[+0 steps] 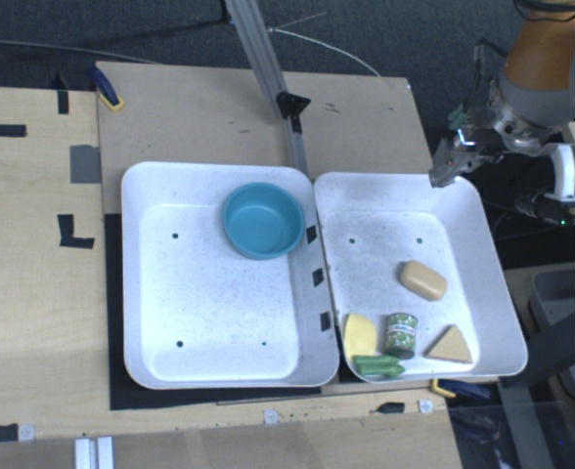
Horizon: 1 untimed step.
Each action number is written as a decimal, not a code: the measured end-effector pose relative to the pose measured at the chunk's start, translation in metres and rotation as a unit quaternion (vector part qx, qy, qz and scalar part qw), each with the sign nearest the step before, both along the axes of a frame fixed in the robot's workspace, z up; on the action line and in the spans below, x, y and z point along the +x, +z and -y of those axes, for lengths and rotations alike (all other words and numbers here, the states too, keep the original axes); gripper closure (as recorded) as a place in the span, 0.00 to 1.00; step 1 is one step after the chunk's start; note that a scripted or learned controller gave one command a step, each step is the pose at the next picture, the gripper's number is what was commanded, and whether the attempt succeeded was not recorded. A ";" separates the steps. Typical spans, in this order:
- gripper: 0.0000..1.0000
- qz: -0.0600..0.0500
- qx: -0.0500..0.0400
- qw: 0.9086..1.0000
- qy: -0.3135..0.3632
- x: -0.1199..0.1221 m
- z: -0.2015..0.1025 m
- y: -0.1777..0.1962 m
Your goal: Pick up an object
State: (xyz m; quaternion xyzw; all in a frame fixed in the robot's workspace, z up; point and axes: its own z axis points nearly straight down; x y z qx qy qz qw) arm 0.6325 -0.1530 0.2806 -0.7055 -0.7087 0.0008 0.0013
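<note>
A KUKA arm's gripper (447,167) hangs at the far right corner of the right bin (488,225), nothing visibly between its jaws; whether they are spread or pressed together cannot be told. No pick appears made: 5 candidates lie in that bin's near half, namely a tan block (423,280), a yellow piece (360,335), a green piece (377,365), a dark can (400,334) and a tan wedge (450,345). A blue bowl (262,220) sits in the left bin (160,291). Both bins rest on a pale wooden table (33,291); dark flooring lies beyond.
</note>
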 end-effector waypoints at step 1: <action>1.00 0.000 0.000 1.000 0.001 -0.009 -0.063 -0.008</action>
